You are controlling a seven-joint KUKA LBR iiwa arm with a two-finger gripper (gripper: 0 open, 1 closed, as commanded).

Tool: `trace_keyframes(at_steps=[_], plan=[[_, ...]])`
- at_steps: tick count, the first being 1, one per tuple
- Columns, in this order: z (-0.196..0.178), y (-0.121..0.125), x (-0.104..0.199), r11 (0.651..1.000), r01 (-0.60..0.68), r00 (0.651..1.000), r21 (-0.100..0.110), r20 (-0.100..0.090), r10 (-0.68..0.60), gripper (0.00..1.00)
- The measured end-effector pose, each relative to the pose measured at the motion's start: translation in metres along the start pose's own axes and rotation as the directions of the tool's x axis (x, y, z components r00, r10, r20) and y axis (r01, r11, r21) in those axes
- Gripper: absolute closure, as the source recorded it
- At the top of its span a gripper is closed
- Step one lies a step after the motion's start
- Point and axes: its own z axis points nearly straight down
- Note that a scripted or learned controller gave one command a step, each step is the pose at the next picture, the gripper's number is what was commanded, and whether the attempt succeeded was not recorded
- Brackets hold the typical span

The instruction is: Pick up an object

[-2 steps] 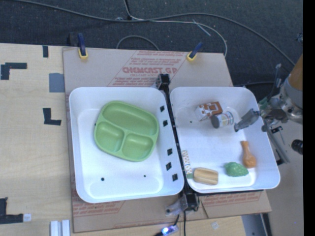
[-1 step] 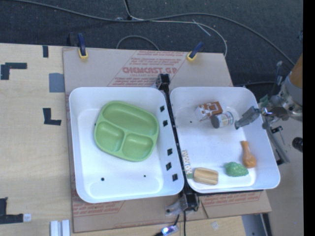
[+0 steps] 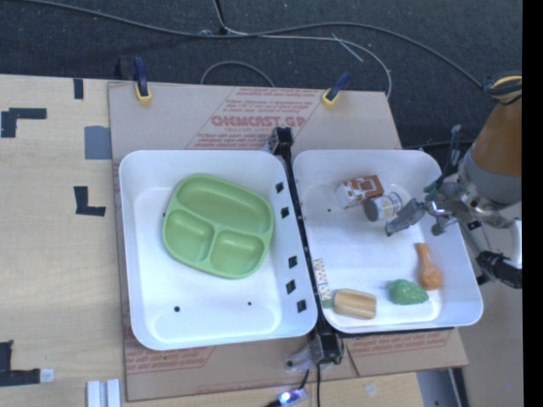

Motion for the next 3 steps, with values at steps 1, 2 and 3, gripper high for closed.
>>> trace_keyframes(at_steps=[1,2,3], plan=[[0.045,-0.005,-0.002,1.0,-0.001,1.0,0.0,0.001,0.001,0.0],[0.103,-0.015,-0.003,1.0,-0.001,1.0,-0.002,0.001,0.001,0.0],[0.09,-0.013,-0.002,1.0,0.001,1.0,-0.005,0.001,-0.001,1.0]])
